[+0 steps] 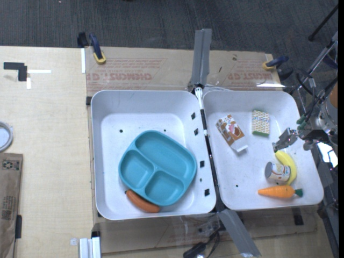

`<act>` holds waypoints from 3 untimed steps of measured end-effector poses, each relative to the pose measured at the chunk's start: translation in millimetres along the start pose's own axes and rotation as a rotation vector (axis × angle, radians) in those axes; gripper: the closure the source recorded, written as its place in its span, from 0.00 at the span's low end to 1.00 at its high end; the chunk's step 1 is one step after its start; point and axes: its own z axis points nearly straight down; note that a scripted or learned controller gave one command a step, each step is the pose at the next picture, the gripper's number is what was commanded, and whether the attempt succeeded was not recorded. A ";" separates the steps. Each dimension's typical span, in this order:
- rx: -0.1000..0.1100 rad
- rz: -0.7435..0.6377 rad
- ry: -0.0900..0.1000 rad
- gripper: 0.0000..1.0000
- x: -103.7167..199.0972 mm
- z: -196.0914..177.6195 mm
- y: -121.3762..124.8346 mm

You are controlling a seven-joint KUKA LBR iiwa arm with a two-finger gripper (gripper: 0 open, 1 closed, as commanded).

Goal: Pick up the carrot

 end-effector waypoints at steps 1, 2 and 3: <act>-0.001 -0.267 0.002 0.00 -49.9 107.9 -20.2; -0.002 -0.565 0.001 0.00 -50.1 109.0 -21.1; -0.006 -0.872 -0.004 0.00 -50.5 45.6 -20.0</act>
